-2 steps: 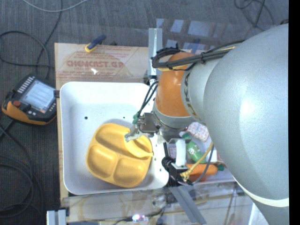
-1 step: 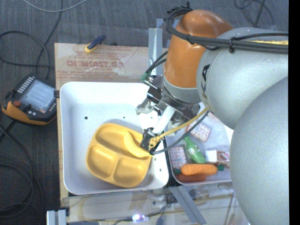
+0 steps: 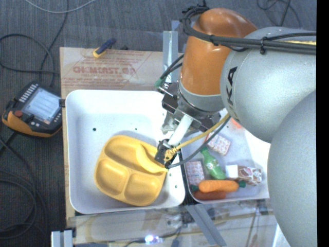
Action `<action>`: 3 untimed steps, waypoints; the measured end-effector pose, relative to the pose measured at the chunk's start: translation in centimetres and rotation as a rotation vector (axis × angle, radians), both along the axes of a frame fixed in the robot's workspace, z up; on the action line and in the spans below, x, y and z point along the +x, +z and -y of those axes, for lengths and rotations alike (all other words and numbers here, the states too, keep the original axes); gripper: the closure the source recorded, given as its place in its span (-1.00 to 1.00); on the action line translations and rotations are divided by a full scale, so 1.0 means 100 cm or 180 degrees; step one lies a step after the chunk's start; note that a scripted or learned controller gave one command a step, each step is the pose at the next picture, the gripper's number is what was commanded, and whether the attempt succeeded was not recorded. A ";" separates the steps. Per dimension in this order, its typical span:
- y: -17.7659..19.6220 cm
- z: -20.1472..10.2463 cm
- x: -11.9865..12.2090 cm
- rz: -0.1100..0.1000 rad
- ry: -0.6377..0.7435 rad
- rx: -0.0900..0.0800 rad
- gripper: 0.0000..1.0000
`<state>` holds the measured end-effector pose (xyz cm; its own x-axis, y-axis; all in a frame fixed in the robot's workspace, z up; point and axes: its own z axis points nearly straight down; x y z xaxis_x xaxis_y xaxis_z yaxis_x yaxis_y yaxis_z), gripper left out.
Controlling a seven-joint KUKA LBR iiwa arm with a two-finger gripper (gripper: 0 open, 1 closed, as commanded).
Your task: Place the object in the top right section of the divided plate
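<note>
A yellow divided plate (image 3: 127, 171) lies in the left white bin (image 3: 82, 117), toward its front right corner, turned at an angle. It has one large section on the far side and two smaller ones on the near side, and all three look bare. My gripper (image 3: 168, 121) hangs over the divider between the two bins, just beyond the plate's right rim. The wrist and orange band hide its fingertips, and I see no object held there.
The right bin (image 3: 257, 192) holds an orange carrot (image 3: 218, 187), a green bottle (image 3: 211, 163), two checked packets (image 3: 221, 145), a white block (image 3: 231, 171) and a brown-and-white item (image 3: 250, 175). A teach pendant (image 3: 33, 109) lies left of the bench.
</note>
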<state>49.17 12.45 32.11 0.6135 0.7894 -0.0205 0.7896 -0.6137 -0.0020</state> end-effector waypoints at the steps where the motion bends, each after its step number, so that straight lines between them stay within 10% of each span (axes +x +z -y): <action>1: 0.112 0.069 -0.007 0.0039 -0.0892 0.0019 1.00; 2: 0.009 0.066 -0.008 0.0031 -0.1190 0.0016 1.00; 3: -0.141 0.070 -0.009 0.0010 0.0016 0.0044 1.00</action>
